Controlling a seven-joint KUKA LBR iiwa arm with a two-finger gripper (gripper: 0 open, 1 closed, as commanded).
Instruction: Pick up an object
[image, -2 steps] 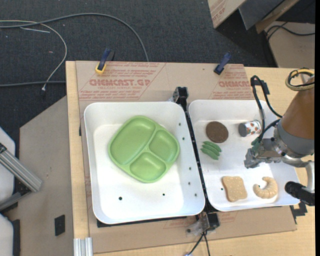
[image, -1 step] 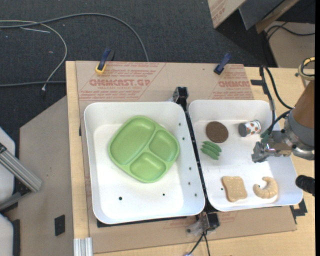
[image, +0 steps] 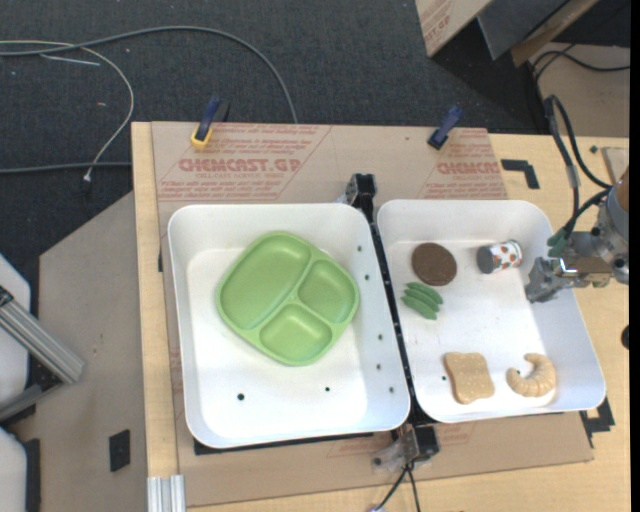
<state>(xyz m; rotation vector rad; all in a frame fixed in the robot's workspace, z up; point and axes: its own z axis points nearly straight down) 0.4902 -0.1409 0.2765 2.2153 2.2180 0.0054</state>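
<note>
- Two shallow white bins sit side by side on the bench: the left bin (image: 200, 300) and the right bin (image: 500, 330).
- One green divided plate (image: 288, 297) with three compartments lies in the left bin, turned at an angle.
- Five small objects lie in the right bin: one brown round cookie (image: 434, 264) at the far side, one green pea pod (image: 422, 299) just near of it, one grey-and-white cup (image: 499, 256) with red spots lying on its side, one slice of toast (image: 467, 377) near the front, and one croissant (image: 533, 377) to its right.
- Two blue clamps (image: 208, 120) hold the cardboard sheet (image: 300, 155) at the far edge; it reads "CHEMCAST GP" twice in red.
- The gripper (image: 545, 280) sits at the right bin's right wall, clear of all five objects; how far it is open cannot be told.
</note>
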